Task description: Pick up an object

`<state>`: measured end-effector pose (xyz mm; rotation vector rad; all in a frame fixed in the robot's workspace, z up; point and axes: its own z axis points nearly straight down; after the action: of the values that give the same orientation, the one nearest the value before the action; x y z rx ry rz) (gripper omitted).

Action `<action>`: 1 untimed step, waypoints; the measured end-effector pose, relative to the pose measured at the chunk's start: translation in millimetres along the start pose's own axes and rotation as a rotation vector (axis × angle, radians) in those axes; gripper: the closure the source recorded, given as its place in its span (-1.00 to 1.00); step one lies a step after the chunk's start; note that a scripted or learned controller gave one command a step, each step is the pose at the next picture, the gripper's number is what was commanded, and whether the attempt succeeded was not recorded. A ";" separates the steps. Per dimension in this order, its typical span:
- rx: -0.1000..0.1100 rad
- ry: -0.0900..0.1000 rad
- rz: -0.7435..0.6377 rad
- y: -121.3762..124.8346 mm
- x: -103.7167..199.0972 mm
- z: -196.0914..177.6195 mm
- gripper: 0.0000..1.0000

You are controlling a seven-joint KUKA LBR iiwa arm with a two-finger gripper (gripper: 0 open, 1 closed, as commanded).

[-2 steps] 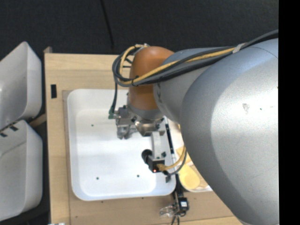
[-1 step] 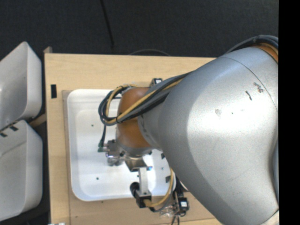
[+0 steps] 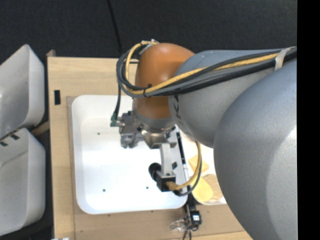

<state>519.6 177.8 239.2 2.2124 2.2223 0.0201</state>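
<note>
Camera view: white bin (image 3: 100,174) sits on the bench (image 3: 60,134); the arm (image 3: 240,124) looms over it, jaw state untellable; at four o'clock a yellow object (image 3: 204,188) lies half-hidden, inviting a blind miss.

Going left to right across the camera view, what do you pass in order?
White moulded housings at the left edge → wooden bench → white bin → arm's orange band over the bin → pale yellow object by the bin's right side → grey arm body.
</note>
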 end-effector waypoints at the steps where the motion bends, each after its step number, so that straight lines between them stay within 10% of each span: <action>1: -0.003 -0.002 0.001 67.2 -5.5 -99.6 1.00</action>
<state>585.6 172.1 339.7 2.2108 2.2185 0.0212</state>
